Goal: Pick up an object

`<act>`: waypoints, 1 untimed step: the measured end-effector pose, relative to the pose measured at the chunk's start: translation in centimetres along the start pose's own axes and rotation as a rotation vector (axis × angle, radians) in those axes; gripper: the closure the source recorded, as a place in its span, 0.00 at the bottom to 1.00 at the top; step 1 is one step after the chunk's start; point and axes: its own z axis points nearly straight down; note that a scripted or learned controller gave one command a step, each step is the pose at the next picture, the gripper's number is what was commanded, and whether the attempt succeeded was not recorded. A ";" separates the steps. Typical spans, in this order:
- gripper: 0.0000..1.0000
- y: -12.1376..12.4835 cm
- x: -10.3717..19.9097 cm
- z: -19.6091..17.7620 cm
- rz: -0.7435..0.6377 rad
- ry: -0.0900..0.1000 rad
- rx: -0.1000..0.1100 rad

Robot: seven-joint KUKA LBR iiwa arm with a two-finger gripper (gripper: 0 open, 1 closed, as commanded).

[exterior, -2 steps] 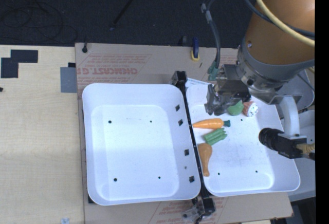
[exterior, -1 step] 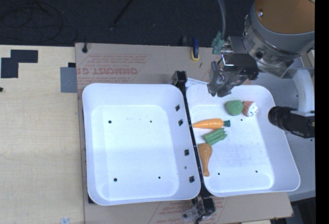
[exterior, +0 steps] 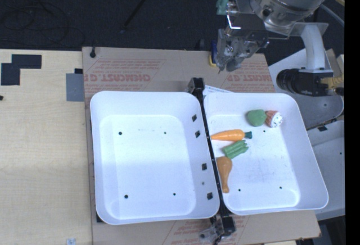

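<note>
Two white bins (exterior: 101,126), two orange toy vegetables (exterior: 228,135), two green pieces (exterior: 255,118), one red-and-white piece (exterior: 274,119).

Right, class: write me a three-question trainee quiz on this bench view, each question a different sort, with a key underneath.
1. True or false: the carrot lies in the left bin.
2. Multiple choice: where does the hand hang? A) over the left bin; B) above the far edge of the bench, beyond both bins; C) down among the toys.
3. Fill in: the round green piece lies beside a small red and ____ piece.

Key
1. False: it lies in the right bin, near the divider.
2. B.
3. White.
</note>
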 end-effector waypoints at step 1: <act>1.00 -4.7 5.7 -0.6 -0.003 0.000 0.006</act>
